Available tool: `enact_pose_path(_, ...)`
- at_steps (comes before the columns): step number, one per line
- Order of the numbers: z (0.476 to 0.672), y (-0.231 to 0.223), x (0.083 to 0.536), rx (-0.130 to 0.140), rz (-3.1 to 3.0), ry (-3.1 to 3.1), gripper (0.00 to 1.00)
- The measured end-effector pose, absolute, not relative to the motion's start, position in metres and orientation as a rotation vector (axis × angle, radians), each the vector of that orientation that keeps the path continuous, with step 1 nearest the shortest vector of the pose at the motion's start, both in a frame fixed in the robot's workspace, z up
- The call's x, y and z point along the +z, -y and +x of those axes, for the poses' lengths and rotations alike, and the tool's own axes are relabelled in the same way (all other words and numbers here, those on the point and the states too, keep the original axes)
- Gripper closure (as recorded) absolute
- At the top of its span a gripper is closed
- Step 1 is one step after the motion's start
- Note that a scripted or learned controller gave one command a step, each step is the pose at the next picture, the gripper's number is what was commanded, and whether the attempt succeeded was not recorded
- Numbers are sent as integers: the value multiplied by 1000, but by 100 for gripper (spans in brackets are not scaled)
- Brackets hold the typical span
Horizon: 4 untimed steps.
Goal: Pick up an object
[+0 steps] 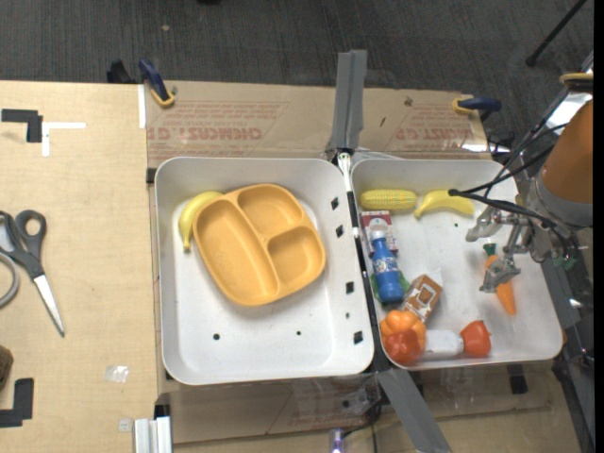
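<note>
Right bin: end effector hugs edge.

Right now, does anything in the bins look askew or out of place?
Mildly: a banana in the left bin lies wedged behind the yellow plate, partly hidden by its rim. Nothing looks spilled or broken.

At your 9 o'clock, scissors lie on the wooden bench; 2 blue clamps grip cardboard at 12.

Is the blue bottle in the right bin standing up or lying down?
Lying down: the blue bottle rests lengthwise on the right bin floor beside the divider.
</note>
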State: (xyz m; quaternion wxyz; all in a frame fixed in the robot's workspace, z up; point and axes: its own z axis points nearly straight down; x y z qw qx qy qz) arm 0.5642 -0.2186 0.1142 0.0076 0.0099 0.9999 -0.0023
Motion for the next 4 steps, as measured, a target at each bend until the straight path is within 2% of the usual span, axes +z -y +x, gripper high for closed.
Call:
enact_pose_path(1,554,221,93,-2,57,-3136,0)
enact_pose_path(2,526,220,92,0,254,-3129,0)
enact_pose_path(3,528,220,103,-3,249,-3124,100)
enact_pose_path(4,528,220,102,-3,249,-3124,0)
